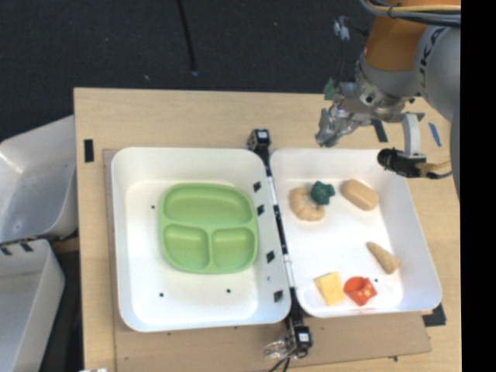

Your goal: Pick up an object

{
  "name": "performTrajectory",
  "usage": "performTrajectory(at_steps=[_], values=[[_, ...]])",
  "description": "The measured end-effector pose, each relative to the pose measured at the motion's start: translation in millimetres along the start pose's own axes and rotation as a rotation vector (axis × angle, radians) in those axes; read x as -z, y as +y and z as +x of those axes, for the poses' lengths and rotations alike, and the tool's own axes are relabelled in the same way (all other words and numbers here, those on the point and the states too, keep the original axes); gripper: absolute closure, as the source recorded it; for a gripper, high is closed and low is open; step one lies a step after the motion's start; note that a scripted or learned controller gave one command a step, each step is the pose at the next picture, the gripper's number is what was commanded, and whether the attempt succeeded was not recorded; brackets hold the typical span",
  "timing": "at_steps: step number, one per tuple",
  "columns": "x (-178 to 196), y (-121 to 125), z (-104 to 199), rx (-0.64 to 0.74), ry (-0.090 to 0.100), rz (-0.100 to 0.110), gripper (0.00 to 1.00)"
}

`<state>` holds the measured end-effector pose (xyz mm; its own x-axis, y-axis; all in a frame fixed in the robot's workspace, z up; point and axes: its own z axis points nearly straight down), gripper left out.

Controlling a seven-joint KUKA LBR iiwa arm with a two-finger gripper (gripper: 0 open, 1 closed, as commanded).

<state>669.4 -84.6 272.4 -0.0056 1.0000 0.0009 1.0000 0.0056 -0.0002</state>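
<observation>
The right bin (pixel 403 231) holds several small food-like objects. A tan croissant shape (pixel 305 205) lies at its upper left, touching a dark green piece (pixel 322 192). To their right sits a tan oval roll (pixel 360 194). A pale brown wedge (pixel 383 256) lies near the right wall. Side by side near the front are a yellow block (pixel 329 288) and a red piece (pixel 359 291). My gripper (pixel 332 132) hangs above the bin's back rim, past the green piece, with nothing seen in it.
The left bin (pixel 139 293) holds a green divided tray (pixel 208 227). A black clip (pixel 259 139) sits where the bins meet at the back. Wooden bench surface (pixel 194 118) surrounds both bins.
</observation>
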Motion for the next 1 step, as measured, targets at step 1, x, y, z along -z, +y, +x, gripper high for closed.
performTrajectory(at_steps=[1], values=[[1.7,-17.7,53.8,0.001,0.0,0.0,1.0]])
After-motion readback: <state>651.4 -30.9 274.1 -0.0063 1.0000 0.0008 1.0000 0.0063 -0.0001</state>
